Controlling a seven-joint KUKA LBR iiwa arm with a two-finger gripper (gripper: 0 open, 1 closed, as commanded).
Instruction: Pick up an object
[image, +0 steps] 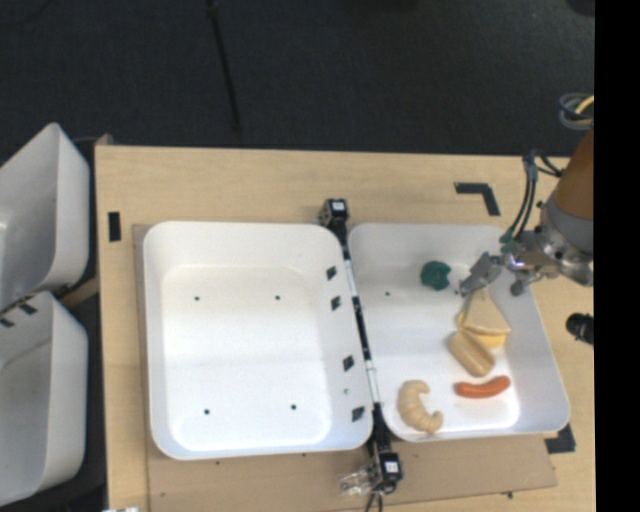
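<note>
Arm: we see it enter from the right, with the orange band (583, 170) cut off at the frame edge; most of the arm lies outside our view.
Gripper (497, 275): it hangs over the upper right part of the right bin (400, 250); its two grey fingers (480, 273) stand spread apart, with nothing between them.
Green object (435, 275): a small rounded piece, just left of the fingers and apart from them; its kind is too small for us to name.
Yellow wedge (484, 318): directly beneath the gripper; we cannot tell whether a fingertip touches its top corner.
Tan piece (470, 352): it touches the wedge's lower edge, partly tucked under it, possibly bread.
Red sausage-shaped item (483, 388): it lies alone near the bin's lower right.
Pale croissant-shaped item (420, 407): it sits at the lower left of the same bin, near the divider.
Left bin (170, 300): we note only small dark dots on its floor.
Clips (334, 211): dark fittings stand at both ends of the seam; the lower one is indistinct.
</note>
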